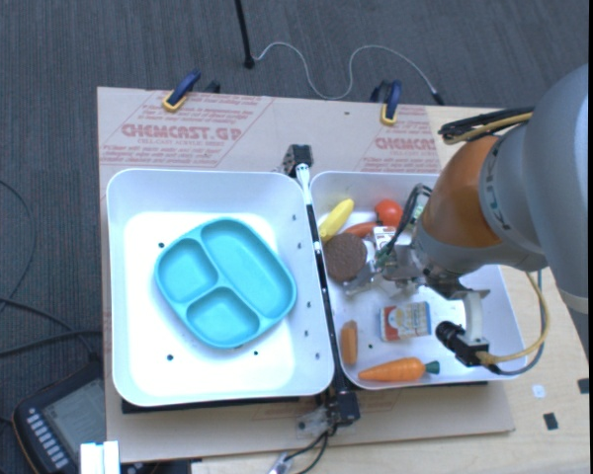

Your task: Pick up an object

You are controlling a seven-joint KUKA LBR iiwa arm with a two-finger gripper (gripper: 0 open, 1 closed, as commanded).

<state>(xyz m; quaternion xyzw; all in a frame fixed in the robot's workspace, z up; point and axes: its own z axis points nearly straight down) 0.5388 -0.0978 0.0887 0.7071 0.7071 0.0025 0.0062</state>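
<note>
One brown disc (345, 256) beside claw (383, 265)

1. Your arm (549, 181) is a bulky grey casing with a broad orange band (465, 200) above the wrist.
2. Its metallic claw (383, 263) carries black cabling and a yellow cable (534, 339).

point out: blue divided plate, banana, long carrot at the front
blue divided plate (224, 280), camera view, on the ridge where its three compartments meet
banana (335, 217), camera view, mid-length of its yellow body
long carrot (391, 370), camera view, middle of the orange root
</note>
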